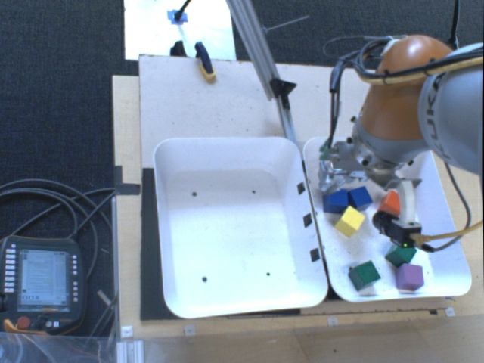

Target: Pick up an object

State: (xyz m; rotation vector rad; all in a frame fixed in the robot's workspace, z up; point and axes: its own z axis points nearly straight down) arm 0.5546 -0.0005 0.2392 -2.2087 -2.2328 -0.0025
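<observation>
Approach seems the step in hand: claw (pixel 333 178), finger state impossible to tell, hovers by the right bin's (pixel 446 274) left wall above two blue blocks (pixel 346 200), needing descent onto one.

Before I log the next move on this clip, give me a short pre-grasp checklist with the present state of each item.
1. Objects in the right bin: ok. Blue blocks, yellow block, orange piece, two green blocks, purple block.
2. Gripper over the right bin, near its upper left corner: ok.
3. Anything held: cannot tell.
4. Nearest candidate: the blue blocks just below the gripper: ok.
5. Blue blocks isolated: not ok, they sit touching each other, with the yellow block close.
6. Room beside the bin wall: cannot tell.
</observation>
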